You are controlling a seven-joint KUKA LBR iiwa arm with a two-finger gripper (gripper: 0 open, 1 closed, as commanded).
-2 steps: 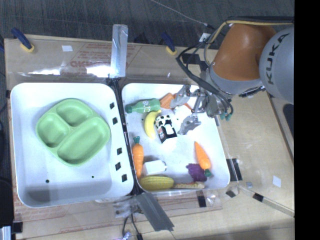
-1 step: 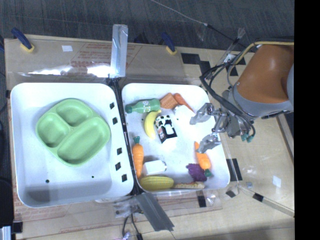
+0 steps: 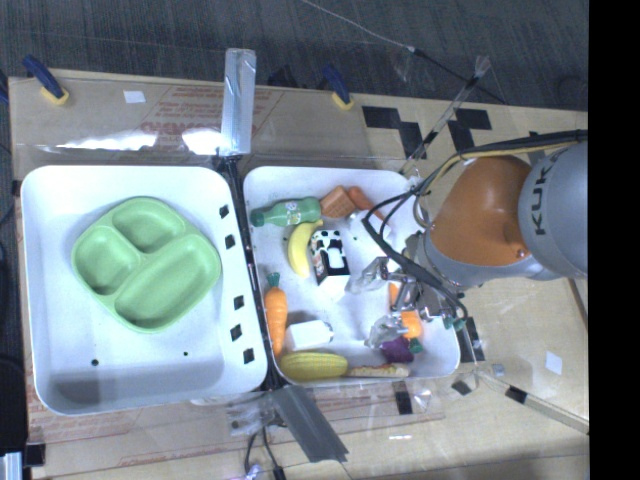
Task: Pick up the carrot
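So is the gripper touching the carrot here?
Apart. The camera view shows the gripper at the bin's right side, with bare white floor between it and the carrot.

The bench (image 3: pixel 330 123) is seen to carry two shallow white bins side by side: the left bin (image 3: pixel 50 298) and the right bin (image 3: pixel 260 183), their inner walls touching.
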